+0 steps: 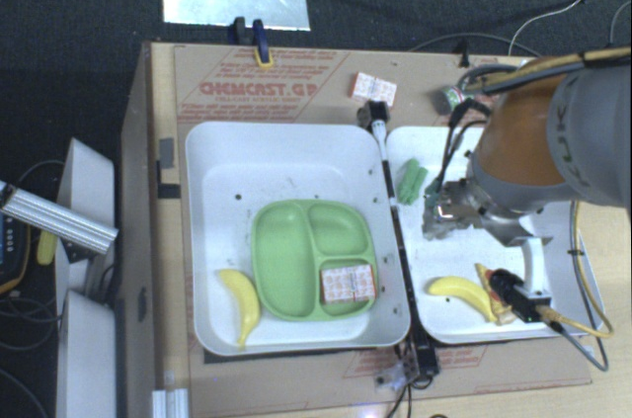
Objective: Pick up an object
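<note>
Gripper (441, 211) hangs low over the right bin (449, 327), close to that bin's left wall, and from this slant I cannot tell whether it is spread or pressed together. The arm (538, 144) reaches in from the right, its grey and orange bulk covering much of that bin's far half. The bench (604, 248) carries a brown card (296, 90) printed in red, and the two bins sit on it side by side, meeting along the middle. The left bin (212, 159) holds a green plate (286, 253), split into compartments and lying flat right of centre. The left banana (242, 302) lies in that bin's near left part, just beside the plate's rim. The right banana (456, 289) lies in the right bin close to its near wall, on the near side of the gripper and apart from it. A green block (410, 180) lies by the right bin's left wall, just far and left of the gripper. A red-and-white packet (348, 283) lies in the plate's near right compartment. A far packet (373, 89) of the same look lies on the card beyond the bins.
</note>
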You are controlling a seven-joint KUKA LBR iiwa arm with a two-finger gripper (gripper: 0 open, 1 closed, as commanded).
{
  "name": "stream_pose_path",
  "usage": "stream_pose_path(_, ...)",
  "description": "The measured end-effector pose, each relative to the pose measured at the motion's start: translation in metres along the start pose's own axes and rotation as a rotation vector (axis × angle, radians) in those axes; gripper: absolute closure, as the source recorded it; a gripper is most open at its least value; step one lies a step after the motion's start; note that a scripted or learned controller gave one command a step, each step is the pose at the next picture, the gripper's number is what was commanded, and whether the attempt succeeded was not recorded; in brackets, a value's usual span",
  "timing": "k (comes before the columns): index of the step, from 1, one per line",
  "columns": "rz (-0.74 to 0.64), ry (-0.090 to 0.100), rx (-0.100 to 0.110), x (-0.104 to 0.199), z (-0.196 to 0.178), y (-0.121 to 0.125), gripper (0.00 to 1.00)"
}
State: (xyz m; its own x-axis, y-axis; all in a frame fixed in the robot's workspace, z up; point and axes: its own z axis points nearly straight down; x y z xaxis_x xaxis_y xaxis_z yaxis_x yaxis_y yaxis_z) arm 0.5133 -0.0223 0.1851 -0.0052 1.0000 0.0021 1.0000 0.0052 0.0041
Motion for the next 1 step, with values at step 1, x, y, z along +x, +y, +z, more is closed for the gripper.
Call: stream_pose_path(1, 0.002, -0.003, 0.0, -0.0269, -0.0698, 0.0438, 1.0)
